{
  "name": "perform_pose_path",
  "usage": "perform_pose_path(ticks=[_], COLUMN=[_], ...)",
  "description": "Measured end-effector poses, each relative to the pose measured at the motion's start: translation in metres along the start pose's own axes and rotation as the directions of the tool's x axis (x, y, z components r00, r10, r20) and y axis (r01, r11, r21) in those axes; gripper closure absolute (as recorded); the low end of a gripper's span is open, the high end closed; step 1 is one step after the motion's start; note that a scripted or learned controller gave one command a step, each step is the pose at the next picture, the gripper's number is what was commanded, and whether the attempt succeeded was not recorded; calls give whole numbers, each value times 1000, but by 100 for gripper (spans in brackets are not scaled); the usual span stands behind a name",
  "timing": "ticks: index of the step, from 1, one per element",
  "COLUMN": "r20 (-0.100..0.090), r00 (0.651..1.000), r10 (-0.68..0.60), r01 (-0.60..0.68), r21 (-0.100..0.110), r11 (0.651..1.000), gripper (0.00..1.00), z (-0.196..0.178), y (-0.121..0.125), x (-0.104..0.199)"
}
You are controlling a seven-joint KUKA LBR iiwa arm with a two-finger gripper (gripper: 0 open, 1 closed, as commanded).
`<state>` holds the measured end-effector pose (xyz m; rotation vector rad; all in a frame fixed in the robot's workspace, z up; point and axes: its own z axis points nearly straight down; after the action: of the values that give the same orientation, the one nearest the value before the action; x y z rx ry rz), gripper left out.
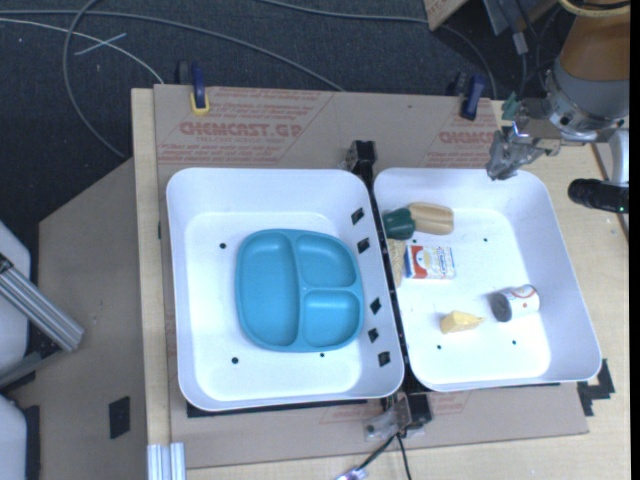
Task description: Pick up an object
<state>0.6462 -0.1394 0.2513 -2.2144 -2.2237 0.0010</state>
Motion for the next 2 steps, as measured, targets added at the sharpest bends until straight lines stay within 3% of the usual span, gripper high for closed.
perform_pose_path(ticks=[2], r20=[1], r00=[1000], r10=[2], r01=[-2], r21=[-1], r11=[1000], gripper=[100], z=[9], y=[-10], x=[93])
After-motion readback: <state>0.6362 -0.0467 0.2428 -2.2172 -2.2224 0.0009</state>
